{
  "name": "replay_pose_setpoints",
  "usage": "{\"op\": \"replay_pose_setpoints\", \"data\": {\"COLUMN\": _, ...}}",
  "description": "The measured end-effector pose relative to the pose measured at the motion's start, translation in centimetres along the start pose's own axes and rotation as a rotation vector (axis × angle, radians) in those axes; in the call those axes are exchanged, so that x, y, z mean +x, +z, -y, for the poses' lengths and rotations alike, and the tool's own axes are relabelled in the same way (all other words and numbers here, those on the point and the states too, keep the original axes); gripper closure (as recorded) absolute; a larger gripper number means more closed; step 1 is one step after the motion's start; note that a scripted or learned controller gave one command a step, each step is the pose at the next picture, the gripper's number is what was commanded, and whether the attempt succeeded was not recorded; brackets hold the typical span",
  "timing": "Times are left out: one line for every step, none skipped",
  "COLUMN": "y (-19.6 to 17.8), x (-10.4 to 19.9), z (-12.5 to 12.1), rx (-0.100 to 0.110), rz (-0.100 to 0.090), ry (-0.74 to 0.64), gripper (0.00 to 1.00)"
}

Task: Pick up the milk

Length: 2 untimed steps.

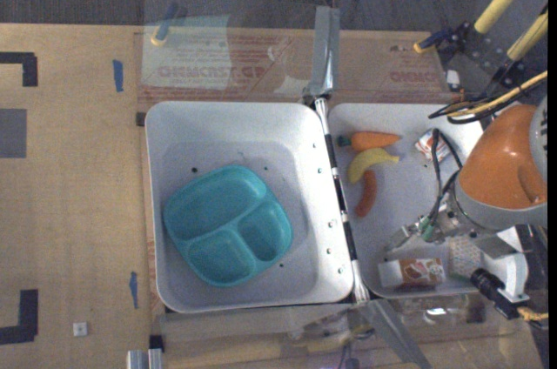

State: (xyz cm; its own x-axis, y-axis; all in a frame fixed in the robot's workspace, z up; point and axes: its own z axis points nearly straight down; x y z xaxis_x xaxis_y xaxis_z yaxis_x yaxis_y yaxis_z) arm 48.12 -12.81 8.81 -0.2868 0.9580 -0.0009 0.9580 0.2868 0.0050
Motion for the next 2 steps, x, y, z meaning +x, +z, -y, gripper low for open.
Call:
{"op": "replay_pose_setpoints", "data": {"y": -1.09, "x": -0.26, "z": -0.06, "rx": -0.006, "rz": 0.003, "ry": 0.005, "gripper": 1.0}}
{"op": "replay_pose_setpoints", "data": {"y": -1.09, "x": -0.29, "z": -0.04, "rx": -0.006, "rz": 0.003, "ry": 0.006, "gripper": 0.0}}
